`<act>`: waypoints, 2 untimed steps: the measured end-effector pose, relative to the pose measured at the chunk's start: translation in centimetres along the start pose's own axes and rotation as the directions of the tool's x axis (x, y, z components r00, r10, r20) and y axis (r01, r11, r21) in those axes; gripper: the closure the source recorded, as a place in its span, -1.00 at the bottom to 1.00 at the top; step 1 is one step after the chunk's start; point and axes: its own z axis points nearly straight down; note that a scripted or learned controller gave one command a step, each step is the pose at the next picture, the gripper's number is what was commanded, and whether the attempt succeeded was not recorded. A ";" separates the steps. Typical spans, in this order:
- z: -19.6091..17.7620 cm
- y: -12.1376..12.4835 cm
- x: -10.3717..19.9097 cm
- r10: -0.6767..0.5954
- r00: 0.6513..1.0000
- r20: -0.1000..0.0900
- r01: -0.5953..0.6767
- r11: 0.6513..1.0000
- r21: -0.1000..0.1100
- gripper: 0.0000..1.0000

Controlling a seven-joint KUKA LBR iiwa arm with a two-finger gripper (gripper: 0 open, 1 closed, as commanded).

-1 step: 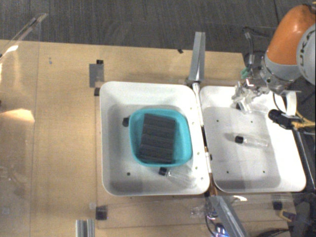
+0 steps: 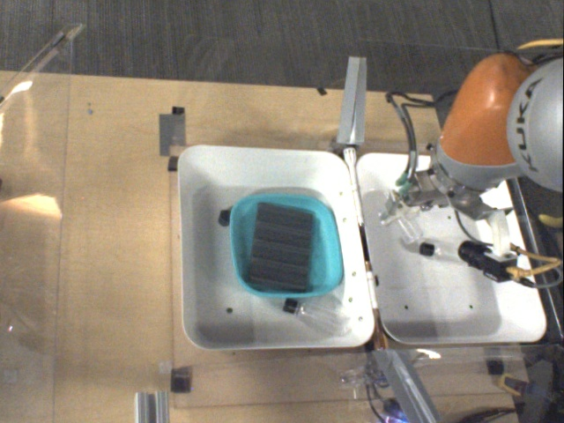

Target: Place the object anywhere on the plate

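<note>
A teal plate (image 2: 330, 252) sits in the middle of the left bin (image 2: 201, 263), and a dark grey ribbed block (image 2: 282, 245) lies flat on it. My gripper (image 2: 401, 211) hangs low over the upper left part of the right bin (image 2: 458, 315), close to the divider. Just below it lies a small clear piece with a black cap (image 2: 426, 248) on the bin floor, apart from the gripper. I see nothing held in the gripper.
In the left bin, a clear piece with a black cap (image 2: 304, 309) lies below the plate near the front wall. A small black thing (image 2: 225, 217) lies against the plate's left rim. A grey post (image 2: 353, 100) stands behind the divider.
</note>
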 end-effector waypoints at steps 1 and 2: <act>0.0 -3.1 5.3 -0.114 0.993 0.000 0.114 0.993 0.000 1.00; 0.0 -3.1 5.3 -0.114 0.994 0.000 0.114 0.994 0.000 -1.00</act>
